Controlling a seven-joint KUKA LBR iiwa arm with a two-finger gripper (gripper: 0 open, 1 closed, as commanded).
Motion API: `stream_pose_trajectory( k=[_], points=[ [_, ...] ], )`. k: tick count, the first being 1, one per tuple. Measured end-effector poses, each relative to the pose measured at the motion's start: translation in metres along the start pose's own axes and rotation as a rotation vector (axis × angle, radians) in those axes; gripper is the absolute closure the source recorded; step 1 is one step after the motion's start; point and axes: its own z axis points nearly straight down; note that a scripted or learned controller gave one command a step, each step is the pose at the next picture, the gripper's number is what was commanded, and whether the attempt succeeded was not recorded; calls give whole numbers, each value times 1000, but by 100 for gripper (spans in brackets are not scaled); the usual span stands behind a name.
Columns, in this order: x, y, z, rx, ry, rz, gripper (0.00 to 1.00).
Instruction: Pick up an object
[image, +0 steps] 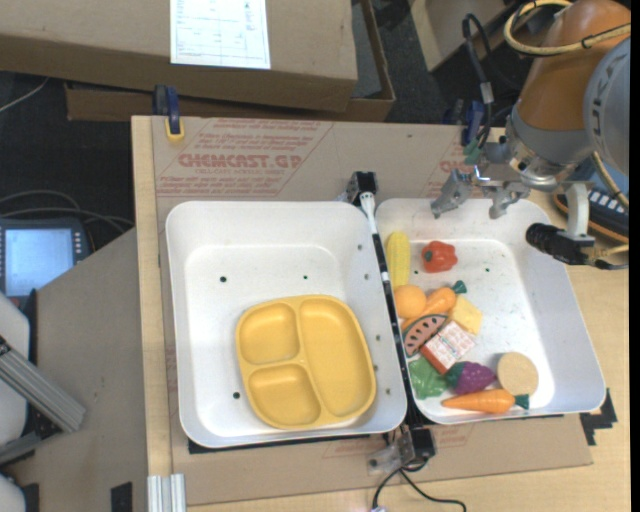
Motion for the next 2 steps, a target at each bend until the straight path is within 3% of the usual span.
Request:
stream_pose_trajectory(
  k=[1,2],
  points=[
    [11,-50,54,11,2,2,0],
    [-30,-24,126,2,1,3,0]
  ],
)
